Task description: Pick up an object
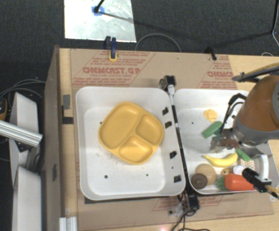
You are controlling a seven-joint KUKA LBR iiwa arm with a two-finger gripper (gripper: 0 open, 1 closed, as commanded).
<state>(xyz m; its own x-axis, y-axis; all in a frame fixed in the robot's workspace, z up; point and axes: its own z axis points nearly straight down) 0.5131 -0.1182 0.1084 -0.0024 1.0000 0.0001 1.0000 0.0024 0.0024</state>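
Arm low in right bin (192, 97), gripper (222, 142) just above banana (222, 160); can't tell if it's open or closed. Toys all lying in bin, nothing lifted, so pick not yet done imo

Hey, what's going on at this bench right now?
A robot arm reaches into the right bin from the right, its gripper low over a pile of toy food. Just below it lies a banana, with a green piece beside it and a carrot nearer the front. Nothing looks lifted yet. The left bin holds a yellow divided plate.
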